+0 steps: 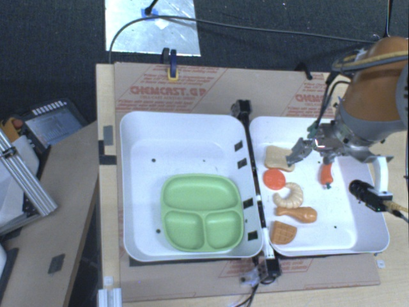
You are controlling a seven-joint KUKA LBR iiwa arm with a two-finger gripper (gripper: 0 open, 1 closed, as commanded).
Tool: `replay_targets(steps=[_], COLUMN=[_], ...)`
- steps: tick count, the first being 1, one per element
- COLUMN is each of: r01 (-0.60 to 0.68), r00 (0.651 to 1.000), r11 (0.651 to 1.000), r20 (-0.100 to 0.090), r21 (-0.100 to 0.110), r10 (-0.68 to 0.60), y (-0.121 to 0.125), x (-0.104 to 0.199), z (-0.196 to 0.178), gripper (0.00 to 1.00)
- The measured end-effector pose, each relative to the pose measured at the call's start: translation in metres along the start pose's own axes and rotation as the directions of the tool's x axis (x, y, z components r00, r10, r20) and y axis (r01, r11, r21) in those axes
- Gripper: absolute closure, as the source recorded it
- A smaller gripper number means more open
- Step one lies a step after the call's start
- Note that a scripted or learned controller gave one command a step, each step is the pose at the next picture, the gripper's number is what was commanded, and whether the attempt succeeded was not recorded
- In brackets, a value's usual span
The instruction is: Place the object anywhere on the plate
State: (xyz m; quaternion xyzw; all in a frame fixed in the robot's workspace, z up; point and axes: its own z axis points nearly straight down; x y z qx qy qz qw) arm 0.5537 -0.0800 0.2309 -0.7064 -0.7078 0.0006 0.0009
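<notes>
Pick not done: gripper [305, 147] hovers over the bread slice [278, 157], jaws wide, holding nothing. Next: drop, grip, carry toward 9 o'clock onto the green plate [202, 211]

Both white bins [185, 126] before me look like smooth, faintly glossy plastic. The green plate [201, 211] is matt plastic. The toy foods near the right bin's left edge, the drumstick [296, 214] among them, look like smooth plastic. My wrist band [378, 94] shines glossy orange. A crinkled foil sheet [152, 16] glints beyond the table's far edge.
</notes>
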Motion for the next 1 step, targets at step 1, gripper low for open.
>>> replay_targets(steps=[1], r01=[-0.001], r00=[1.0], r11=[1.0], r20=[0.0], r21=[0.001], r10=[0.001], y=[0.0001], x=[0.0044], z=[0.0425], gripper=[0.0])
